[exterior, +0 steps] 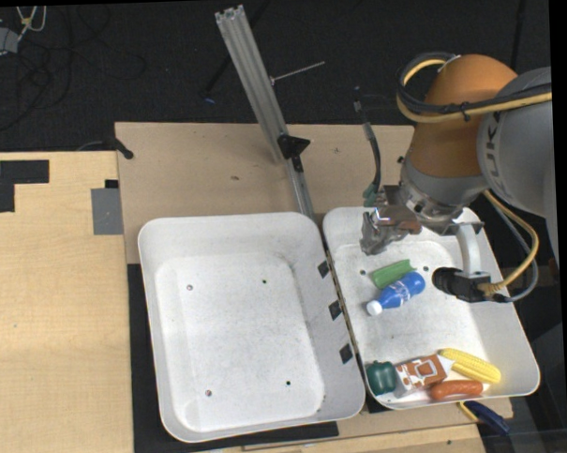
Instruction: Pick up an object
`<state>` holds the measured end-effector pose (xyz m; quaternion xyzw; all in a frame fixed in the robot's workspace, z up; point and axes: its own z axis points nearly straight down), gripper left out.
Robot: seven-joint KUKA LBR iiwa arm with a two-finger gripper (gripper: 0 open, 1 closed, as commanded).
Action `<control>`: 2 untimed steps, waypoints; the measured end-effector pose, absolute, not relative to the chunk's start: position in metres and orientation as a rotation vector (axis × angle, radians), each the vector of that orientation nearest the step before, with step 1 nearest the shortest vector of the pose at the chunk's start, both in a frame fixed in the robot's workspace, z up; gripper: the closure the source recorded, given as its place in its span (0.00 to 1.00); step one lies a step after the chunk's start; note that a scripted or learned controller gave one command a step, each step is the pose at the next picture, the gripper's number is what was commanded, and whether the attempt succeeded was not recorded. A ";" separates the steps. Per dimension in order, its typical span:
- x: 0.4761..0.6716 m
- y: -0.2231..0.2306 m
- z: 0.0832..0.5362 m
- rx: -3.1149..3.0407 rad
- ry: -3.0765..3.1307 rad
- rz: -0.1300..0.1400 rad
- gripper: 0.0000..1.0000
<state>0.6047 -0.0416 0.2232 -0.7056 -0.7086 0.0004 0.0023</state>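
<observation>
The right bin (354, 236) holds several small objects. A green block (391, 272) lies near its middle, touching a blue bottle (399, 293) with a white cap just below it. Along the bin's front edge sit a dark green item (380, 377), an orange and white packet (419, 372), a yellow corn cob (470, 365) and a red sausage (454, 390). My gripper (376, 234) hangs over the back of the right bin, just above and left of the green block, with nothing seen between its fingers.
The left bin (233, 326) lies beside the right one, joined by black clips (335, 309). A slanted metal rail (259, 95) rises behind the bins. A black cable fitting (459, 283) hangs off the arm over the right bin's right side.
</observation>
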 end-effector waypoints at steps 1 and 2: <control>0.583 0.000 0.220 -2.214 -2.221 0.005 1.00; 0.559 0.049 0.218 -2.216 -2.220 0.005 1.00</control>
